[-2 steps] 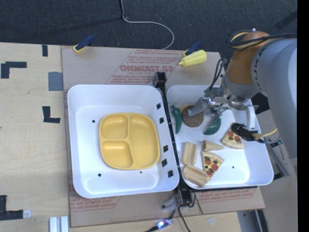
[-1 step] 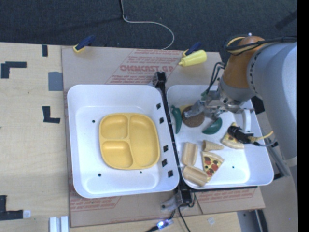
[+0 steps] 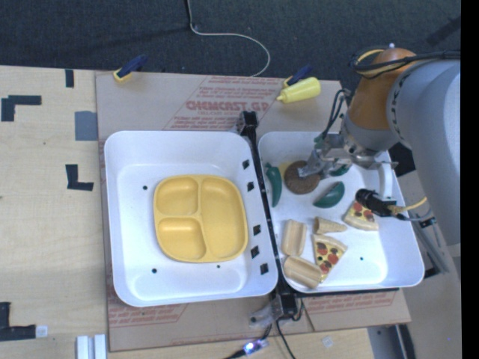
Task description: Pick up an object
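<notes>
My gripper (image 3: 308, 172) reaches down into the right bin (image 3: 397, 271), right over a round brown toy food piece (image 3: 299, 182) near the bin's back left. A dark green piece (image 3: 273, 183) lies to its left by the bin wall, and another green piece (image 3: 330, 194) lies to its right. Toward the front lie a pizza slice (image 3: 361, 216), a second pizza slice (image 3: 328, 253), a small tan wedge (image 3: 327, 225) and two bread-like pieces (image 3: 293, 238) (image 3: 302, 272).
The left bin (image 3: 131, 159) holds a yellow divided plate (image 3: 200, 218). A yellow clamp (image 3: 301, 90) sits behind the right bin on the cardboard. The grey arm (image 3: 419, 111) with its orange band crosses the right bin's back right corner.
</notes>
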You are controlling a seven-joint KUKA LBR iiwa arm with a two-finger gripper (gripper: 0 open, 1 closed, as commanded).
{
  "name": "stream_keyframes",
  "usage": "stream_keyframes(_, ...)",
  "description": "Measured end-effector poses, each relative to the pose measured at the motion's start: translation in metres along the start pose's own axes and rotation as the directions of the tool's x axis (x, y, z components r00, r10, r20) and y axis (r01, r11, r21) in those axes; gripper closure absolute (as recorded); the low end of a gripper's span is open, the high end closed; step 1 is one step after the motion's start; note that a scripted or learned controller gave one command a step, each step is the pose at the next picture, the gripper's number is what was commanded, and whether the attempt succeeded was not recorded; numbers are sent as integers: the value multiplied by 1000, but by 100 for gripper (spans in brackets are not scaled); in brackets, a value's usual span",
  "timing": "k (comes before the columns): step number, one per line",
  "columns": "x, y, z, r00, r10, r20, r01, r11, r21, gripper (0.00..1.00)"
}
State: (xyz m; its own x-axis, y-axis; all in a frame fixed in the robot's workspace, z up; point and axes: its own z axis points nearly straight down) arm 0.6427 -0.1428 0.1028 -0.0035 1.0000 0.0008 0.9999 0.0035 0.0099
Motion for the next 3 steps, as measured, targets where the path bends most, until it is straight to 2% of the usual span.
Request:
stream_keyframes(2,3,1,-117,1000,2,2,-2,1000,4,100)
stream_keyframes(3,58,9,-108,1000,-3,0,3,1000,11,100)
